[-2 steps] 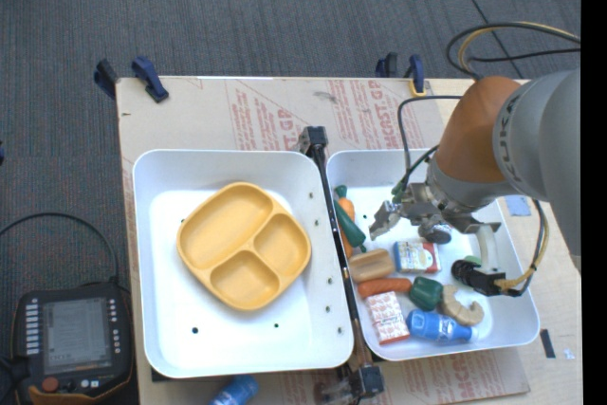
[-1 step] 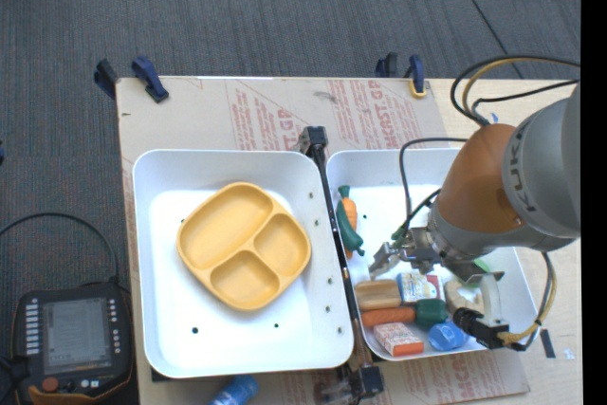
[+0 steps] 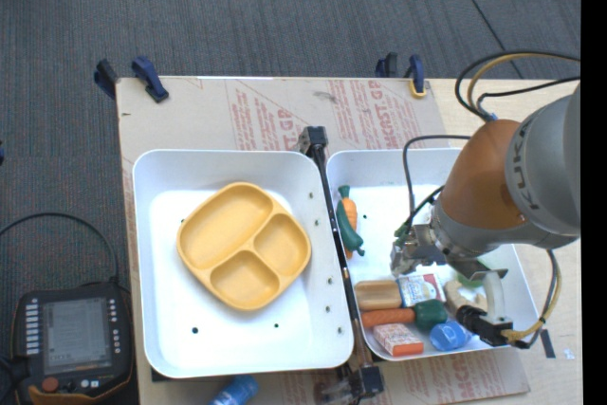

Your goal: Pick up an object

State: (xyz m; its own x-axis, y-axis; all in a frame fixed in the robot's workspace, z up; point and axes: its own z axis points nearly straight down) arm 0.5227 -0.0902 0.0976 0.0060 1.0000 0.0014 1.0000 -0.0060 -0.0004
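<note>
My arm comes in from the right over the right bin [image 3: 379, 168], wrist low above its middle. My gripper [image 3: 413, 259] hangs down into the clutter at the bin's near end; the wrist hides its tip, so whether it is released or clenched on anything I cannot tell. Nothing visibly in my hold. Nearest candidate: a small white carton [image 3: 418, 286], directly under and slightly toward the near edge from the gripper, apparently touching or just beside it. Around it, packed tight: a tan roll [image 3: 377, 291] and an orange sausage-shaped piece [image 3: 381, 318] to its left, a red box [image 3: 399, 339] at the near edge, a dark green piece [image 3: 432, 312] and a blue cap [image 3: 448, 335] toward the near right corner. A toy carrot [image 3: 347, 218] lies apart against the bin's left wall, long axis running far-to-near. Left bin [image 3: 152, 194] carries a yellow divided plate [image 3: 245, 245]. Judgement: carton is the closest target, almost straight down; neighbours crowd it, so a clean grip looks doubtful.
</note>
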